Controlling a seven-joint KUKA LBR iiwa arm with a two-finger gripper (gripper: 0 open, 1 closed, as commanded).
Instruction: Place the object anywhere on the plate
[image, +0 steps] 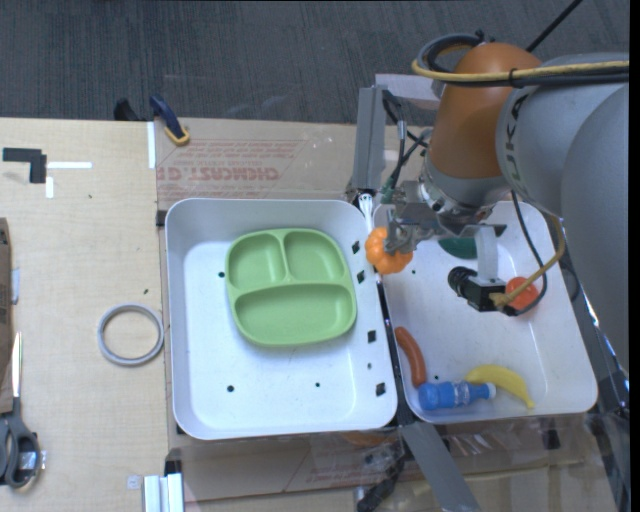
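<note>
A: Left side of the bench (80, 260)?
B: A grey tape ring (130, 333) lies flat on bare wood, with scissors (18, 440) at the near left edge.
A: Left white bin (185, 330)?
B: It holds a light green plastic plate with three compartments (292, 286), lying flat toward the bin's far side.
A: The task object?
B: A small round orange fruit-shaped piece (386, 252) sits over the divide between the bins, just right of the plate, and the pincer (400, 235) is clamped on it from above.
A: Right white bin (560, 370)?
B: A red sausage-shaped toy (410, 356), a blue bottle (452, 395) and a yellow banana (505, 384) lie along its near side.
</note>
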